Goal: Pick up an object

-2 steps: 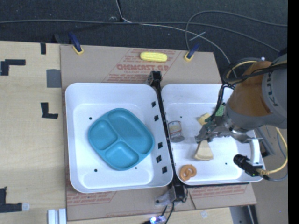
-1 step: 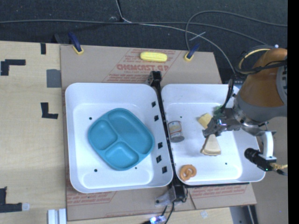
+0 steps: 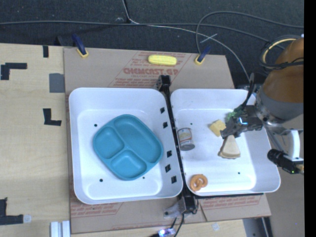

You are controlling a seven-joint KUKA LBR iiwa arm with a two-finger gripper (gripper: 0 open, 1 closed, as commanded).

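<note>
Right, largest first:

1. Flat brown cardboard sheet with red print (image 3: 148,70) lies under both bins, clipped at its far edge by two blue-and-yellow clamps (image 3: 79,46).
2. Left shallow white plastic bin (image 3: 81,102) and right shallow white plastic bin (image 3: 207,97) sit side by side, touching along a black centre divider.
3. Grey arm with an orange band (image 3: 284,83) reaches in from the right and hangs over the right bin's right side.
4. Blue three-compartment plastic tray (image 3: 127,146) lies flat in the middle of the left bin, turned at an angle to the walls.
5. Black two-finger gripper (image 3: 236,125) sits low over the right bin, right at the top tip of the wedge. Jaw spread: cannot tell, the wrist body masks it. Nothing is visibly clamped.
6. Tan wedge-shaped sandwich slice (image 3: 229,148) rests on the right bin floor, narrow tip pointing up toward the gripper. Contact with the gripper is not resolvable.
7. Pale yellow cheese-like block (image 3: 216,128) lies just left of the gripper, near the wedge, apart from it.
8. Small grey metal can (image 3: 185,138) lies in the right bin near the divider, well left of the wedge.
9. Orange pretzel-shaped toy (image 3: 198,182) sits near the right bin's front wall.
10. Yellow oblong corn-like toy (image 3: 162,59) lies on the cardboard behind the bins, outside both.
</note>
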